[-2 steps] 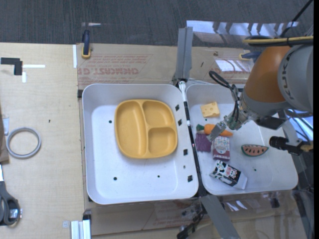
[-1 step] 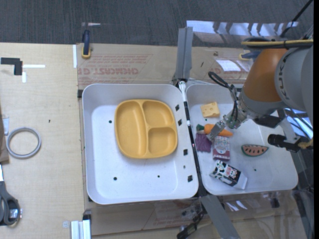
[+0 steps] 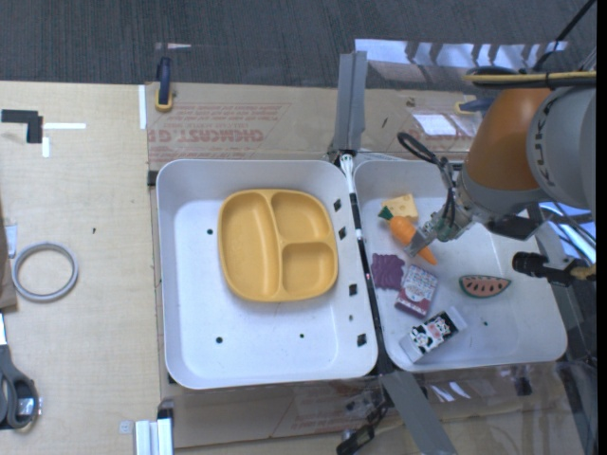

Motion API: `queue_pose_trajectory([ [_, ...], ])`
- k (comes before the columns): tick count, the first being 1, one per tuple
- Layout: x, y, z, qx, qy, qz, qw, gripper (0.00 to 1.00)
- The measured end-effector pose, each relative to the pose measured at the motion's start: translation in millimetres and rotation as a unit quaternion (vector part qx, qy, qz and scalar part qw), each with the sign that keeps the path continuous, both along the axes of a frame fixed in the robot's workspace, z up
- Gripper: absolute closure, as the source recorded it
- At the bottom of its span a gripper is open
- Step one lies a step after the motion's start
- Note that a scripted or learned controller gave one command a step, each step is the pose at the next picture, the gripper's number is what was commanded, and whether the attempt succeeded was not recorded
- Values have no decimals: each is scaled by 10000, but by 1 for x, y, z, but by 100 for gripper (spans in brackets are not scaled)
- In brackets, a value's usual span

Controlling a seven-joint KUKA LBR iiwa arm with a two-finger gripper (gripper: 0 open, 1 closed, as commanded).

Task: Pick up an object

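The right bin holds several toy items. An orange carrot lies near its left wall, with a yellow cheese wedge just behind it. In front of the carrot are purple grapes and a pink packet. A watermelon slice lies further right, and a cow-patterned carton sits near the front edge. My gripper reaches down from the right and sits at the carrot's right end, touching or just above it. The wrist hides how it meets the carrot.
The left bin holds a yellow divided plate. On the wooden bench to the left lie a tape roll and scissors. A grey divider post stands behind the bins.
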State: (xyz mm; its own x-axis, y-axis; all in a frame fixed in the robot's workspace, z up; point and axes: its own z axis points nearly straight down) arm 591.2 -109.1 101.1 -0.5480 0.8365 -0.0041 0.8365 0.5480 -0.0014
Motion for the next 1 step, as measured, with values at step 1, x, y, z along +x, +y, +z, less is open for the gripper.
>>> queue_pose_trajectory([
  [1, 27, 65, 90, 10, 2, -679, 9977, 100],
])
